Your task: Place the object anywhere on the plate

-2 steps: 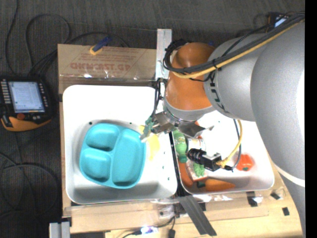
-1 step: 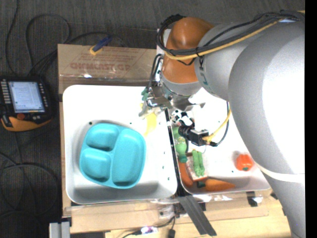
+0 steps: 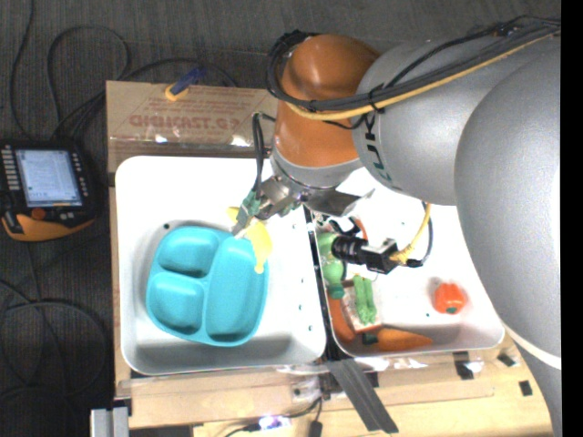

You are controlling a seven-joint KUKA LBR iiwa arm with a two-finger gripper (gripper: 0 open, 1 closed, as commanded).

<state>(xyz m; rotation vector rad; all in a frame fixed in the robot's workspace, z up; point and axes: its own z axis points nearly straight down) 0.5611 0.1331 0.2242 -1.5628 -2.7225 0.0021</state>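
Over the left bin [image 3: 132,244], toward its 1 o'clock corner, hangs the hand [image 3: 250,209], slung under the orange wrist band of the grey arm [image 3: 437,116] reaching in from 3 o'clock. Closed on a yellow object [image 3: 258,242], it seems: fingers pinched at the object's upper end, though the exact width of the grip cannot be read from this slant. Dangling below the fingers, that yellow object, with its lower end over the 1 o'clock rim of the blue plate [image 3: 205,285]; touching the plate or just clear of it, cannot tell. Three compartments in the plate, resting at the middle of the left bin, slightly toward 6 o'clock. Across the divider, at 3 o'clock from the plate, in the right bin [image 3: 483,330]: a green piece [image 3: 363,300] and an orange carrot [image 3: 392,339] along the near wall, and a small red-orange fruit [image 3: 449,297] well apart toward 3 o'clock. Off the worktop at 9 o'clock, on the dark floor, a handheld control pad [image 3: 46,189] with a lit screen. Behind the left bin at 12 o'clock, a flat cardboard sheet [image 3: 182,112].
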